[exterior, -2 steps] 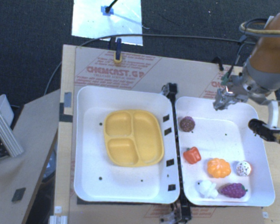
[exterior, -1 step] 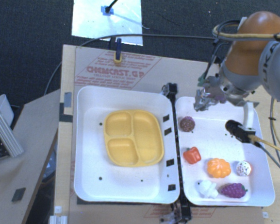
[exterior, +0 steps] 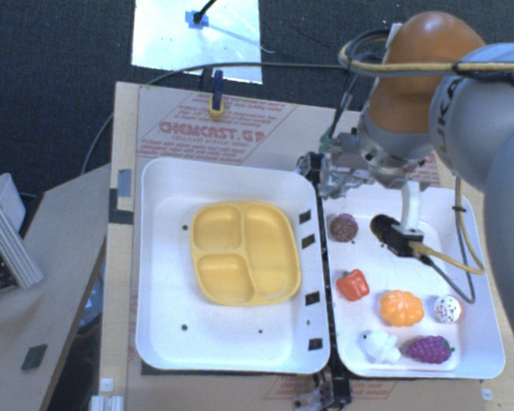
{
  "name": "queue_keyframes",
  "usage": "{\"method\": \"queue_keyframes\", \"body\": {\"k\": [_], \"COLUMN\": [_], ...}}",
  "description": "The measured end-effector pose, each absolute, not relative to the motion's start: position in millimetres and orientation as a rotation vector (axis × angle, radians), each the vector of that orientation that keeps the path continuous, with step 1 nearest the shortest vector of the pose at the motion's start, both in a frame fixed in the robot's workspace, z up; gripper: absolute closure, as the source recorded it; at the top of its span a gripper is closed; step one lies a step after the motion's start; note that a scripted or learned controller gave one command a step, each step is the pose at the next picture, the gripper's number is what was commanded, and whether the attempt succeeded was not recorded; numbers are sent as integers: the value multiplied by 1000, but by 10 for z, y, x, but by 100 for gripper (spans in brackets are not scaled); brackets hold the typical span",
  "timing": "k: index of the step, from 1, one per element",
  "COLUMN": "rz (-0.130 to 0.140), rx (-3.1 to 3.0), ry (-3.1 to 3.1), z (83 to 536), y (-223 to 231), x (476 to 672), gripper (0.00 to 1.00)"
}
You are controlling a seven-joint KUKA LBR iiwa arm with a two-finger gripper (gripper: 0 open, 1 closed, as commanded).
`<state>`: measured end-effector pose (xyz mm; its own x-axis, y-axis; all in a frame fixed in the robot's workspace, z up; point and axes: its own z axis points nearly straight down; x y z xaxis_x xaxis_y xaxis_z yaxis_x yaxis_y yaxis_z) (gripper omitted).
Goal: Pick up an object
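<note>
The right bin (exterior: 482,341) holds several small toys. A dark red berry (exterior: 343,226) lies near its back left, and a red pepper (exterior: 353,285) lies in front of that. An orange pumpkin (exterior: 402,308), a white speckled ball (exterior: 447,308), a purple grape bunch (exterior: 429,348) and a small white figure (exterior: 379,345) sit toward the front. My gripper (exterior: 329,176) hangs over the back edge where the two bins meet, just behind and left of the berry. I see nothing held in it.
The left bin (exterior: 161,326) bears a yellow divided plate (exterior: 244,251). A black part on a white post (exterior: 396,235), with a yellow cable, hangs from the wrist over the right bin's back. The arm's bulk covers the back right corner.
</note>
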<state>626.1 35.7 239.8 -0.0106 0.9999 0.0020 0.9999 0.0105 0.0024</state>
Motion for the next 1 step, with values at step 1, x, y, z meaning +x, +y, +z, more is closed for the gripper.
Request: {"method": "queue_keyframes", "body": {"k": [1], "rz": [5], "rx": [2210], "ry": [2231], "z": [2347], "y": [918], "x": [6365], "gripper": [100]}}
